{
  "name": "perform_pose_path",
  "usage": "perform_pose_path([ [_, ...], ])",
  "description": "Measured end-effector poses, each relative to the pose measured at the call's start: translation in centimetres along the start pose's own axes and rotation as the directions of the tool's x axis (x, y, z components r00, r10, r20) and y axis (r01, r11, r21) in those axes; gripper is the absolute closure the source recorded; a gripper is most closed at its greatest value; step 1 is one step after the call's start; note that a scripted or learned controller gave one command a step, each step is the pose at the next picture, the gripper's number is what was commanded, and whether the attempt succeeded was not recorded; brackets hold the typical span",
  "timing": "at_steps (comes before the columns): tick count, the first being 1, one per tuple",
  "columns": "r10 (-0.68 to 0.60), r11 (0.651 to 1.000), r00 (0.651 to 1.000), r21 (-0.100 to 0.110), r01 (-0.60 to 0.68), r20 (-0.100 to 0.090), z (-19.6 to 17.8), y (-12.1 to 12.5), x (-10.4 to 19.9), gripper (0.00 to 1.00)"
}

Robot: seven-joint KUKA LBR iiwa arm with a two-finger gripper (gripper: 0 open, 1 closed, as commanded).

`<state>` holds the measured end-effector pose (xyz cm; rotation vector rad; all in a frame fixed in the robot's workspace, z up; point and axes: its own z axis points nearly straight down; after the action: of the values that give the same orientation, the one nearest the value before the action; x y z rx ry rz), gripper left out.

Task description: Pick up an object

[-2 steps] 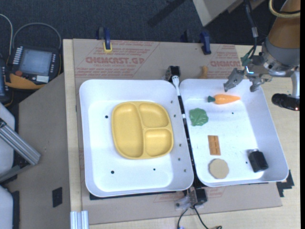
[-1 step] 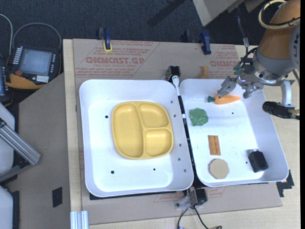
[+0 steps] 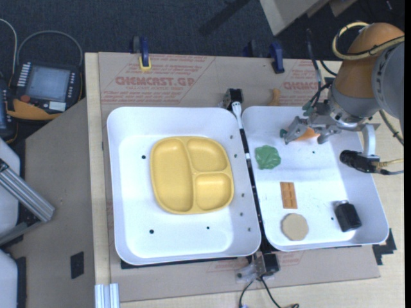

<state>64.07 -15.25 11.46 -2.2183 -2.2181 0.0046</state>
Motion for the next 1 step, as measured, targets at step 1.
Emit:
perform_pose_path([
  [1,0.0,1.0,1.0,-0.007,0.0,0.002,-1.44,0.14,-0.01,1.0],
])
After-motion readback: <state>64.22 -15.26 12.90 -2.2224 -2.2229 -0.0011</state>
